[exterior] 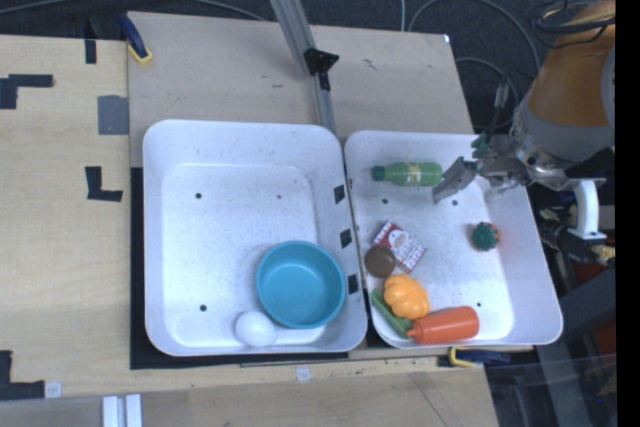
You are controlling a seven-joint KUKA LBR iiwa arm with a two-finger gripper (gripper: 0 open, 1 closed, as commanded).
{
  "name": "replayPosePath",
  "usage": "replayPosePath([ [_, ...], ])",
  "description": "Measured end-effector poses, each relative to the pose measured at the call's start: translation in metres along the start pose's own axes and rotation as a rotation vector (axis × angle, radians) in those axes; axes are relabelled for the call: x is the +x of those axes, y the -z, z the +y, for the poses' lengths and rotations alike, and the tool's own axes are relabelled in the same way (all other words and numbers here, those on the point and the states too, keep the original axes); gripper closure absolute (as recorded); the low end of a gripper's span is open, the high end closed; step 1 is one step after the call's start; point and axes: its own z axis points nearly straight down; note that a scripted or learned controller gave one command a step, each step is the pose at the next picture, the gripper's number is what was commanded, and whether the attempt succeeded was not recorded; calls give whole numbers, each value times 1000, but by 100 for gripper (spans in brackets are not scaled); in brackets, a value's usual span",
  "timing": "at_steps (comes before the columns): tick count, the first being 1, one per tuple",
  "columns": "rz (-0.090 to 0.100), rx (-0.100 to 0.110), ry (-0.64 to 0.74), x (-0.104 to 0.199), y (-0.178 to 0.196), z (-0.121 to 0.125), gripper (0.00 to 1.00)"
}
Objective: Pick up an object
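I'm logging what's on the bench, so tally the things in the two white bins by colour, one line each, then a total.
Blue: 1, bowl
White: 1, ball
Green: 3, bottle, small round toy, long vegetable
Red: 2, carrot-shaped toy, red-and-white packet
Orange: 1, pepper-like toy
Brown: 1, round piece
Total: 9

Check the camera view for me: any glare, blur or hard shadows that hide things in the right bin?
Camera view: soft even light and faint shadows; the right bin shows no strong glare; the image is slightly soft overall, blurring the gripper and the small green object.
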Motion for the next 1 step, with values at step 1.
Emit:
replayPosePath([
  [1,0,0,0,0,0,0,0],
])
